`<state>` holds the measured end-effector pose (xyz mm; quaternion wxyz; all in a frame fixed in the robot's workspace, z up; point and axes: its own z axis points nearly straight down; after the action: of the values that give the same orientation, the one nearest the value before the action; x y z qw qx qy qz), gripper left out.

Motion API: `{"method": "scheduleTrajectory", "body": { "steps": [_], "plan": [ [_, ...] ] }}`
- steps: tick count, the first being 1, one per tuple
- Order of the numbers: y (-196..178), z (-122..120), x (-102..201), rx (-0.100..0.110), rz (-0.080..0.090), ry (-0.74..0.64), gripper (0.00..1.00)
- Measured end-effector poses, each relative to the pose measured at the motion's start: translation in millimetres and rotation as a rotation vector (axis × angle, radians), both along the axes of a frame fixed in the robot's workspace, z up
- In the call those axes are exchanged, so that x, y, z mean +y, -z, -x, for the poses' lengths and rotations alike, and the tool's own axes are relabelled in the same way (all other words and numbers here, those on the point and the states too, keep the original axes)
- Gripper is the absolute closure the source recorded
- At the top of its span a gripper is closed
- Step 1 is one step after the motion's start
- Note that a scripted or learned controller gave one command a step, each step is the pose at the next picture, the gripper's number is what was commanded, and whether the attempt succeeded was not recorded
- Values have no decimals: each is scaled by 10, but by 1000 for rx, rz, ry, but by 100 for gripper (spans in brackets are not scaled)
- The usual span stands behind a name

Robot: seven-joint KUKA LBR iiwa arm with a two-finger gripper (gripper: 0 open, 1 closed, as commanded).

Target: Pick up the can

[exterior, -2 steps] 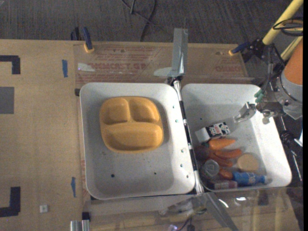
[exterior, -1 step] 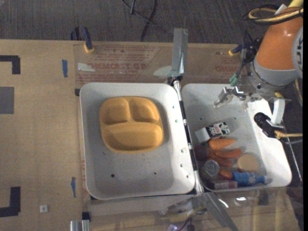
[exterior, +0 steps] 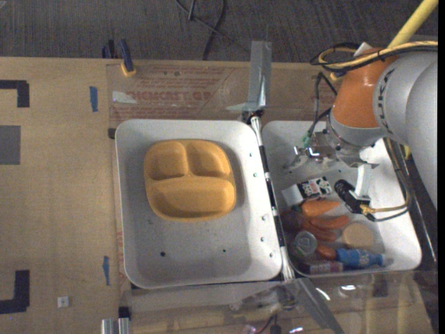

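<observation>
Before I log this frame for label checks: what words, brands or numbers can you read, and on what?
"KUKA", partly seen, sideways on the grey arm.
Red printing on the cardboard sheet: too faint to read.
Small black-and-white box: print too small.
Blue bottle label: blurred.
The can: no legible text.

The arm [exterior: 410,89] is a thick, smooth grey tube with a glossy orange band [exterior: 358,103] near the wrist; black and yellow cables [exterior: 348,54] loop around it.

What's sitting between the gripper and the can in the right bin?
In the camera view, a small black-and-white box and orange carrot-like pieces lie between the gripper above and the can at the near end of the right bin.
</observation>
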<state>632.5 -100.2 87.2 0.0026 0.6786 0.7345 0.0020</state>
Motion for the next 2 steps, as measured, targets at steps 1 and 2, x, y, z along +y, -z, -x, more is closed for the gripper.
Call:
{"method": "scheduleTrajectory", "body": {
  "steps": [1,2],
  "plan": [
    [7,-63,-608,1,2,-14,0],
    [6,117,-459,4,-1,195,0]
  ]
}}
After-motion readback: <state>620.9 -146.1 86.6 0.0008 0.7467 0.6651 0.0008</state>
